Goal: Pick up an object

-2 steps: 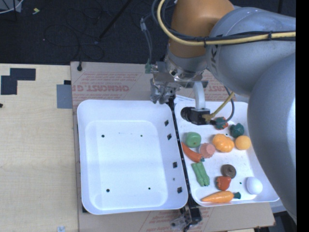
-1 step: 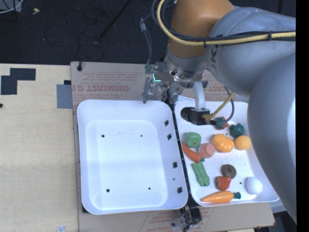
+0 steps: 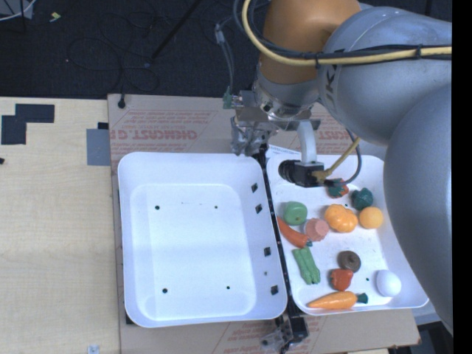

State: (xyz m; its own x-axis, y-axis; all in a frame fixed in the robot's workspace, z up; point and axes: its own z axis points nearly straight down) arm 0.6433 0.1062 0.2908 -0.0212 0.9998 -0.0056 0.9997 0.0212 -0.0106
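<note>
Hiding its claw (image 3: 249,147) — the arm (image 3: 383,72) covers the right bin's (image 3: 372,164) corner.

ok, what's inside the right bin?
The right bin holds toy foods: carrot, white egg, green pod, orange ball, yellow piece, green round piece, brown ring. The arm covers its far right corner.

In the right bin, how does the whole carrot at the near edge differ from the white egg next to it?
The carrot is orange with a green stem end; the egg is plain white. The carrot is long and tapered, lying nearly level along the bin's near rim; the egg is short and rounded. The carrot reaches further toward the left bin than the egg, which sits by the right bin's right corner. Both lie loose, well away from the pincer.
</note>
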